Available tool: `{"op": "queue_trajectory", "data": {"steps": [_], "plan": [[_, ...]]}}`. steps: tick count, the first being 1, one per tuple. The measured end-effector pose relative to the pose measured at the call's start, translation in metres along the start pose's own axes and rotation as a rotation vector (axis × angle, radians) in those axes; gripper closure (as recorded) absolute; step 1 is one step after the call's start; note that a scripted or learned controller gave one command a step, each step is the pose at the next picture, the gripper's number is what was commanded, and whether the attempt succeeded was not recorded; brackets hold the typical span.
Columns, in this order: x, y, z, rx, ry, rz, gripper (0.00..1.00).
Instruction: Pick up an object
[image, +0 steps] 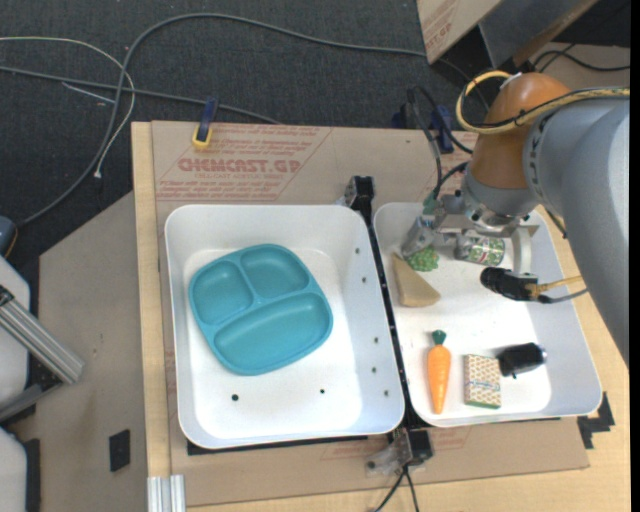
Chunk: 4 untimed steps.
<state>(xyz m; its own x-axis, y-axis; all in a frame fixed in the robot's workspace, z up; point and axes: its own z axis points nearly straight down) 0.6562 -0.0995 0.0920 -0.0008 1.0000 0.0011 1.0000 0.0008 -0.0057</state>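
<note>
Grey claw (470, 240) partly hides green object (426, 260).

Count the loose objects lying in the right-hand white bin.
5, possibly more hidden under the gripper: small green leafy piece, tan wedge, orange toy carrot, small printed box, black block.

Robotics lab, cardboard-topped bench (250, 160), loose cables (120, 90) on dark carpet (300, 60)
</note>
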Motion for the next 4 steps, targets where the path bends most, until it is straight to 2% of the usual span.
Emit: {"op": "queue_trajectory", "data": {"steps": [1,2,3,4], "plan": [[0.000,0.002,-0.015,-0.007,0.000,0.000,1.00],[-0.004,0.002,-0.080,-0.013,-0.002,0.001,1.00],[0.004,-0.004,-0.133,-0.011,-0.001,-0.001,1.00],[0.004,-0.003,-0.166,-0.011,-0.001,0.000,1.00]]}}
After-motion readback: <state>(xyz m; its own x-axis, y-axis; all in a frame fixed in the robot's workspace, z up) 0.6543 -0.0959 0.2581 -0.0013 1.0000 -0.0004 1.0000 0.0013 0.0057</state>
